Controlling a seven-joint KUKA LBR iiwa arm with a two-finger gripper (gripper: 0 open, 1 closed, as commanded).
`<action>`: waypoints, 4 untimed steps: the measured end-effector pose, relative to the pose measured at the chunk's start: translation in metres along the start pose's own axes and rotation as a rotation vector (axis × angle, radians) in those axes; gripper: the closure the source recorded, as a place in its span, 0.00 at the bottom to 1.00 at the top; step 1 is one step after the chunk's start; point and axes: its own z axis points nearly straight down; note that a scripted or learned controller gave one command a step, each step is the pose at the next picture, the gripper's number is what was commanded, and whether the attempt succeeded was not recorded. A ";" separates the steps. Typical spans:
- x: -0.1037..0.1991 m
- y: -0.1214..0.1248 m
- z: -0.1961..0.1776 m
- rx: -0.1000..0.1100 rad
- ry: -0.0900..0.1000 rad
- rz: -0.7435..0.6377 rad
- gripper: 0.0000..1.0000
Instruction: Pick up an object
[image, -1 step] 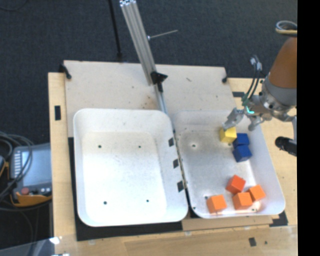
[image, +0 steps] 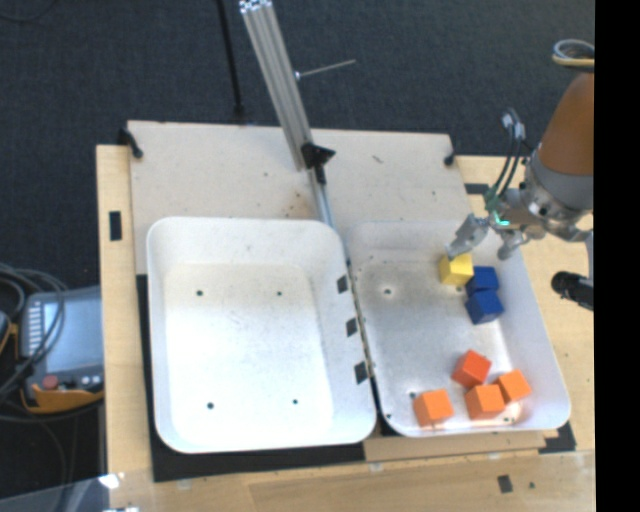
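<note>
From the camera view, the gripper (image: 487, 241) hangs over the far part of the right bin (image: 400, 330), its jaws spread apart — one finger slants down toward the left, the other sits further right — and nothing lies between them. Just below the left finger is the yellow block (image: 457, 268), near it but not gripped. Beside that block, under the gap of the jaws, are two blue blocks (image: 484, 294), one touching the other. Well apart from the jaws, at the bin's near end, lie four orange blocks (image: 472, 369) in a loose cluster. The left bin (image: 250, 330) lies well off to the jaws' left, across the divide.
</note>
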 end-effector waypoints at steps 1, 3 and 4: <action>-0.004 0.008 0.056 0.004 -0.001 0.002 0.00; -0.003 0.003 0.139 0.001 -0.001 0.007 0.00; -0.003 0.004 0.126 -0.004 0.000 0.009 1.00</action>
